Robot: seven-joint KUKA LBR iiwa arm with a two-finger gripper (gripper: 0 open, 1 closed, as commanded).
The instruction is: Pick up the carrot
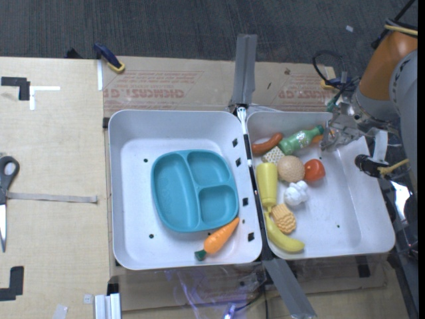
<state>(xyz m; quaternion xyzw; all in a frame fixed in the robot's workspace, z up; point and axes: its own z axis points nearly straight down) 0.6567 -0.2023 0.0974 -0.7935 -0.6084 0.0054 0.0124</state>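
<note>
Camera view: the carrot [222, 238] lies in the left bin [126, 178], against the teal divided plate's [194, 190] lower edge, leafy end lower-left; the gripper [332, 138] hovers far off, over the right bin's [358, 224] upper corner

The carrot [222, 238] lay in the left bin [126, 198], touching the blue divided plate's [194, 189] near edge. The pincer [334, 135] hung over the right bin's [345, 211] far corner, beside a green bottle [300, 139].
</note>
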